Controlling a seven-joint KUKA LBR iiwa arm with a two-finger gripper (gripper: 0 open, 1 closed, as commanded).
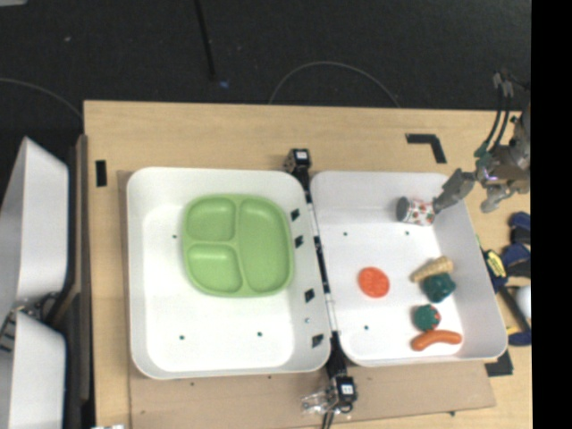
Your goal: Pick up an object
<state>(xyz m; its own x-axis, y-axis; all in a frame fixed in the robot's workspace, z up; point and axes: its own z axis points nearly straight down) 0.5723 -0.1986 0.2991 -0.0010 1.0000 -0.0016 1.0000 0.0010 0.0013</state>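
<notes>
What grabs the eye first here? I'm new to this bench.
The green plate, three-sectioned, sits in the left bin. Small toys cluster along the right bin's right side, including an orange disc. The gripper is at the right bin's top right corner.

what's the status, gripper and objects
Gripper at right bin's far right edge, holding nothing. Small can just left of it, untouched. Orange disc and other toys loose in bin; nothing blocking.

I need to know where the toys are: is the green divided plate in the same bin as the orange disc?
No, the green plate lies in the left bin; the orange disc is in the right bin.
</notes>
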